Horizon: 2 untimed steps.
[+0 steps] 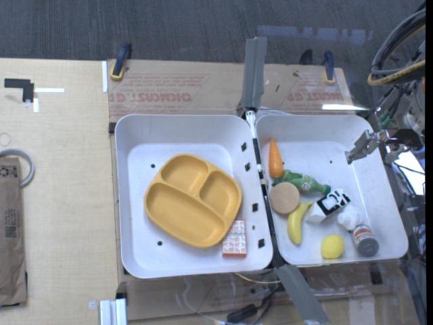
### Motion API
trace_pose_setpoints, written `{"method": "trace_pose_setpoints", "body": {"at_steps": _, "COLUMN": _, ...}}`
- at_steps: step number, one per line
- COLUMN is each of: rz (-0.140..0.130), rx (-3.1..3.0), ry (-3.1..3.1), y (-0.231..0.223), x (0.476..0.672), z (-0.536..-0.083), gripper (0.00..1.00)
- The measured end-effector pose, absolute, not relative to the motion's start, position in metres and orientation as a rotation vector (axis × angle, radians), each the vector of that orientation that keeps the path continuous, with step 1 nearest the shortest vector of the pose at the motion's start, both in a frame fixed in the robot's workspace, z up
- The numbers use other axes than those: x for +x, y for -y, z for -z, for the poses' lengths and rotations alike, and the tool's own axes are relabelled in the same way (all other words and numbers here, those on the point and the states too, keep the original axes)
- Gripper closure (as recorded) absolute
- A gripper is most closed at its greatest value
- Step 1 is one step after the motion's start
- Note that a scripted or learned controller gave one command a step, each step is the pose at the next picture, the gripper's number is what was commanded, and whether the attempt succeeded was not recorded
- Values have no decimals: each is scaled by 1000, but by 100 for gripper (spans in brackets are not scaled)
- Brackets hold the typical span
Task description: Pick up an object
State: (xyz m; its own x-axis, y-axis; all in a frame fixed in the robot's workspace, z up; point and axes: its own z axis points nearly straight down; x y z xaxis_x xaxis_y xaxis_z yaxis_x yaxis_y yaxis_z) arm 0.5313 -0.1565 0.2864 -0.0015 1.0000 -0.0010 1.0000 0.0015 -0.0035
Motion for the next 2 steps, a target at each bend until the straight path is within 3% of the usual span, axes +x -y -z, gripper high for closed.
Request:
{"method": "trace_pose_setpoints", "body": {"at_steps": 1, "rz": -2, "rx": -1523, "ry": 2746, "y": 113, "x": 515, "z": -229, "gripper": 0}}
{"method": "trace_pose_setpoints", "body": {"at_steps": 2, "rz": -6, "rx": -2311, "ry": 2124, "y": 81, "x": 499, "z": -190, "gripper": 0}}
